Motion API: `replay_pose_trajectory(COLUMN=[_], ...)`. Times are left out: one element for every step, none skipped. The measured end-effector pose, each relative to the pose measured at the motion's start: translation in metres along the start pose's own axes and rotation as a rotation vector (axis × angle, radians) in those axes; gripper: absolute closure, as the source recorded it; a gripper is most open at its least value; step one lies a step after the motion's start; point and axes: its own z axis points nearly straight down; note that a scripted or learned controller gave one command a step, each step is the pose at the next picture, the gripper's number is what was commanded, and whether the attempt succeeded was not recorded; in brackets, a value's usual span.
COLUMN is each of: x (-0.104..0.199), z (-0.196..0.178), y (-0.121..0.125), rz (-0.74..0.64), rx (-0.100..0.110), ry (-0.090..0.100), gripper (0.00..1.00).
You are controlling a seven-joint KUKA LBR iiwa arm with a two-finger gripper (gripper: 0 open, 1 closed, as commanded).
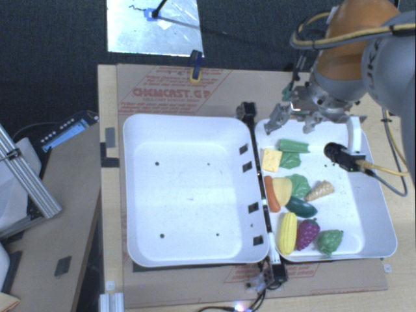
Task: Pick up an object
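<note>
My gripper (294, 121) hangs open over the far end of the right bin (367, 203), with nothing between its fingers. Just below it in the bin lies a green bean pod (292, 145), with a yellow cheese wedge (272, 160) beside it. Farther toward the front are an orange carrot (272, 195), a yellow piece (283, 188), a leafy green (301, 183), a tan cone (320, 190) and a dark green cucumber (301, 207). At the near end lie a yellow corn cob (287, 233), purple grapes (309, 234) and a green broccoli piece (329, 240).
The left bin (188, 119) lies beside the right one, split from it by a black hinged divider (257, 174). A black cylinder with a cable (341, 156) juts from the arm over the right bin. A shiny sheet (153, 18) lies behind the bench.
</note>
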Motion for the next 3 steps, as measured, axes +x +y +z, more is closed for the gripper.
replay_pose_trajectory(x=[-0.005,0.061,0.179], z=[-0.009,-0.092,-0.107], y=[-0.001,0.038,0.046], rz=[0.003,0.000,-0.005], rx=[0.001,-0.007,0.001], ry=[-0.001,0.002,0.005], gripper=[1.00,1.00,1.00])
